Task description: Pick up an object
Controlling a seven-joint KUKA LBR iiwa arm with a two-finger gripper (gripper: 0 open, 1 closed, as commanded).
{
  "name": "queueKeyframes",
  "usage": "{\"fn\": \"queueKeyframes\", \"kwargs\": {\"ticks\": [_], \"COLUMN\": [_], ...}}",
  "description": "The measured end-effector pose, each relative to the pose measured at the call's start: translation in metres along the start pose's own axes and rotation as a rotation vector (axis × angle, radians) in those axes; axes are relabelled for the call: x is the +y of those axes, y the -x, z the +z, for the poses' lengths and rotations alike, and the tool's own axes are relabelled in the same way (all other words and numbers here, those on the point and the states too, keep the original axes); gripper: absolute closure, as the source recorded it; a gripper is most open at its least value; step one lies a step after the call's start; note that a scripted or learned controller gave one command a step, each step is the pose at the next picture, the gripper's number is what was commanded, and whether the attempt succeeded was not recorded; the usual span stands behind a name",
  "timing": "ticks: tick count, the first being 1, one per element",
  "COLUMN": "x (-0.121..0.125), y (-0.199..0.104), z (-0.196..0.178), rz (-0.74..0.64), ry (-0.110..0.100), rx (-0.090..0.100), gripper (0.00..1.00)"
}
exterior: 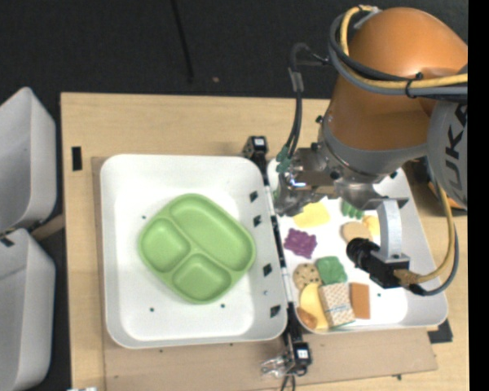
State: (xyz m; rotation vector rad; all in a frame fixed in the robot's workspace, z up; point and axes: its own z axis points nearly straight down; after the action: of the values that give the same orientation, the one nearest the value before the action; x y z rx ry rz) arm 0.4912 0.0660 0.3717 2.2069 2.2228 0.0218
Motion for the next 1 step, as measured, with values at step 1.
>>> {"fn": "queueKeyframes", "kwargs": {"ticks": [1], "x": [-0.0066], "y": [-0.0016], "z": [0.1792], "rz": [0.007], "ry": [-0.029], "rx": [-0.005], "gripper": [1.00]}}
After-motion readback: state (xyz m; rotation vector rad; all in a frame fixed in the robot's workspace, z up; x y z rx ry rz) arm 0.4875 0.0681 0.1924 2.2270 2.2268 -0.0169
